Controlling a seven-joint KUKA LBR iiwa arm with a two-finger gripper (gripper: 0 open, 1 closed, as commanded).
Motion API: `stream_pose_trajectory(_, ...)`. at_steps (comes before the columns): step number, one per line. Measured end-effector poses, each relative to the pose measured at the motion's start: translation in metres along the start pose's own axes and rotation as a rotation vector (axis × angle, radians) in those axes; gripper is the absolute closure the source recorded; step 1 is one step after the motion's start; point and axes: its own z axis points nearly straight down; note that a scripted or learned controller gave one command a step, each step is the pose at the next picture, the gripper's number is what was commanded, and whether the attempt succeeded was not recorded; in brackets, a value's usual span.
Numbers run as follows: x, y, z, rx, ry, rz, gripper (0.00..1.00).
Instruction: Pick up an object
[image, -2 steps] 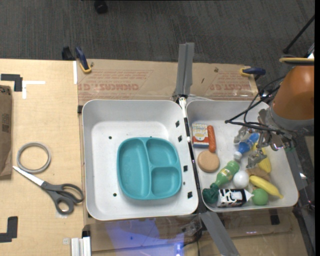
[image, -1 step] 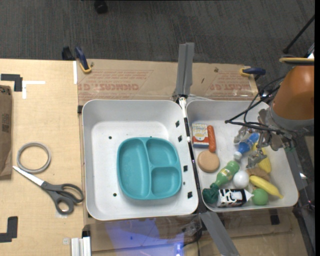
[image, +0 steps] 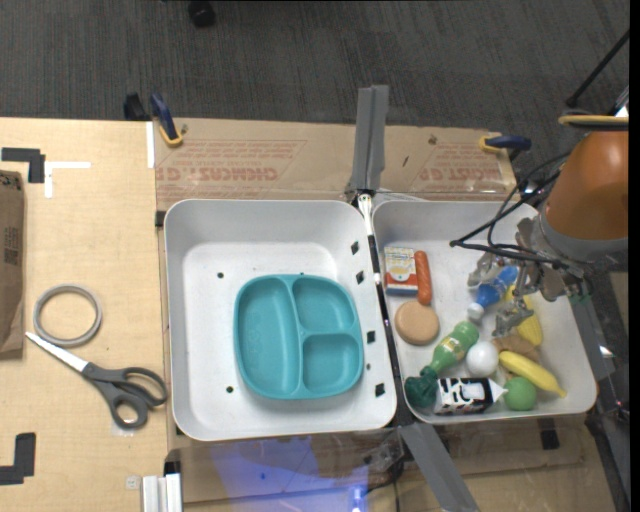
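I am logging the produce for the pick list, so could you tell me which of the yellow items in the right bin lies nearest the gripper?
The upper yellow piece, just below the gripper. The banana lies lower, beside the green ball.

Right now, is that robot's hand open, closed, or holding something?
Hand: low in the right bin among the toys, over a small blue item; open or closed, or any hold, cannot be told.

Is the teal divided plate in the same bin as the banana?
No, the teal plate lies alone in the left bin, while the banana sits among the clutter in the right bin.
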Motion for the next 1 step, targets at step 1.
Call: stream_pose_trajectory(1, 0.0, 0.0, 0.0, 0.0, 0.0, 0.0, 0.0)
